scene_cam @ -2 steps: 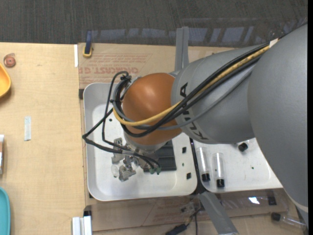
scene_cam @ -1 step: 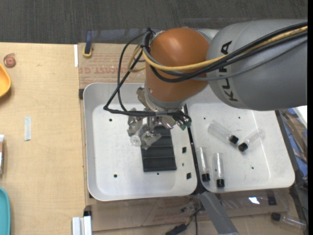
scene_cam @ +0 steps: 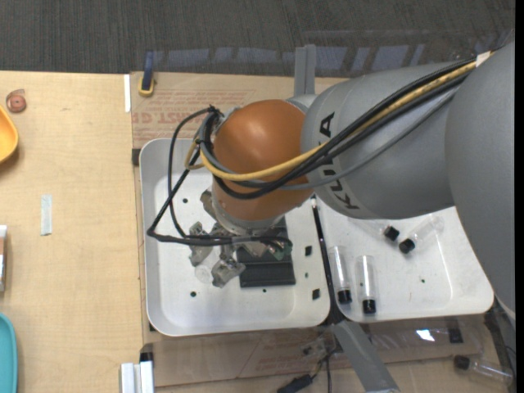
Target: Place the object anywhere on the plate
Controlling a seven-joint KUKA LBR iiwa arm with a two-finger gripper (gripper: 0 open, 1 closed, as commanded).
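My gripper (scene_cam: 214, 262) hangs low inside the left white bin (scene_cam: 164, 301), near its middle, under the orange wrist band (scene_cam: 258, 150). Grey metal parts and a black block (scene_cam: 267, 272) sit at the gripper's tip, close to the bin floor. I cannot make out any separate object there, since the wrist covers the middle of the bin. The right white bin (scene_cam: 458, 293) holds two clear tubes with black caps (scene_cam: 354, 283) lying side by side, and a third capped tube (scene_cam: 401, 241) further back.
The grey arm (scene_cam: 409, 137) spans the right bin's back half. Black cables (scene_cam: 168, 199) loop over the left bin. On the wooden bench to the left lie an orange dish edge (scene_cam: 5, 137), a teal edge (scene_cam: 5, 354) and a small clear strip (scene_cam: 46, 215).
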